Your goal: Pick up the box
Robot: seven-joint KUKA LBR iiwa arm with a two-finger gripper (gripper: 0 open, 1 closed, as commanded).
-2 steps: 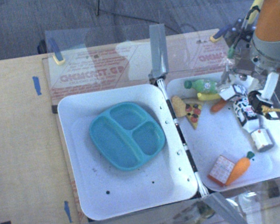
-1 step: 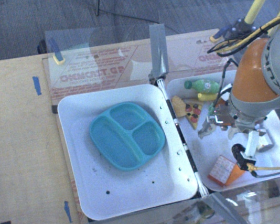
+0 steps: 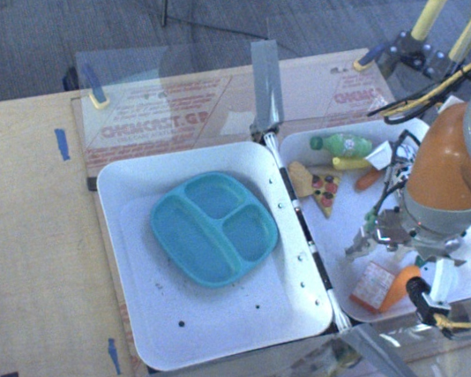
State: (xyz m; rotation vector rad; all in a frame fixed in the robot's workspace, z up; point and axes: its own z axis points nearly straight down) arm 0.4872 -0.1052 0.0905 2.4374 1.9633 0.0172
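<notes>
— Where is the box [image 3: 375, 284] seen?

— It is seen lying flat near the front edge of the right bin [image 3: 351, 235], a red-and-white carton with an orange piece [image 3: 400, 283] touching its right side.

— And the jaws [image 3: 385, 235]?

— They are held above the same bin, under the arm's [image 3: 447, 170] orange band; the box is placed just in front of them, apart from the metal parts. Whether they are spread or pressed together cannot be told.

— What else is pictured?

— A pizza slice [image 3: 327, 194] and a green bottle [image 3: 342, 145] are shown at the bin's back. A blue divided tray [image 3: 215, 228] is set in the left bin [image 3: 151, 323] on the desk [image 3: 33, 262].
</notes>
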